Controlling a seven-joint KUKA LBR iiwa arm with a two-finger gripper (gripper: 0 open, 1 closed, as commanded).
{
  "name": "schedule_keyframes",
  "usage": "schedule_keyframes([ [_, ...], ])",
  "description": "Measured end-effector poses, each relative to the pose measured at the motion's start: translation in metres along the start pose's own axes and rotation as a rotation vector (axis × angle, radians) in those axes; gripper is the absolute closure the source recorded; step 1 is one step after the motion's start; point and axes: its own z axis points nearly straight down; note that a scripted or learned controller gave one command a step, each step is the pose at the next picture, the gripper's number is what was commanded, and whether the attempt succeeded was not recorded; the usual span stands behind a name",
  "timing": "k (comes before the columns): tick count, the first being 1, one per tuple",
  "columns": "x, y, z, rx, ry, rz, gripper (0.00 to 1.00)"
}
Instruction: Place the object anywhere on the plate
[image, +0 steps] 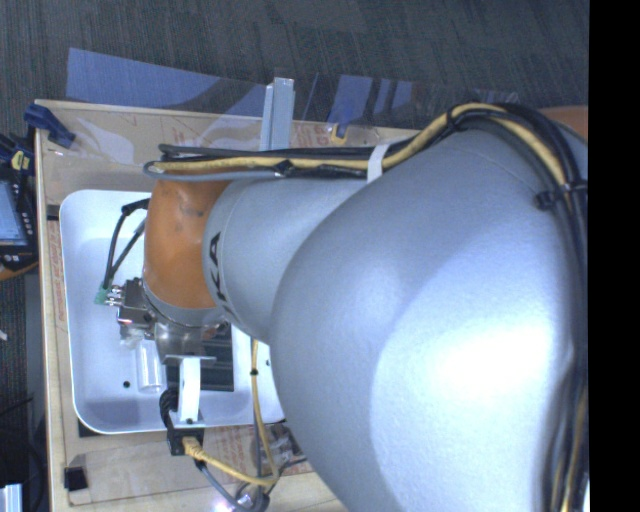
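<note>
My gripper (143, 352) hangs low over the left white bin (80, 300), near the bin's middle. The orange band (178, 245) above the wrist sits right over it. The big grey arm (420, 320) reaches in from the right and hides the rest of the bench, including most of the right side. A small dark spot (127, 383) lies on the bin floor just left of the gripper; what it is cannot be made out. Nothing can be seen held in the gripper.
The wooden bench edge (120, 465) runs along the front of the bin. A metal post (282, 110) stands at the back. A black device (14, 215) sits off the bench at the left edge. Black cables (118, 245) loop over the bin's back part.
</note>
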Motion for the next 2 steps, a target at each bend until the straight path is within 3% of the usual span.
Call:
schedule_keyframes([
  [1, -0.101, 0.021, -0.093, -0.009, 0.003, -0.295, 1.0],
  [2, -0.016, 0.009, -0.013, 0.002, 0.001, 0.176, 1.0],
])
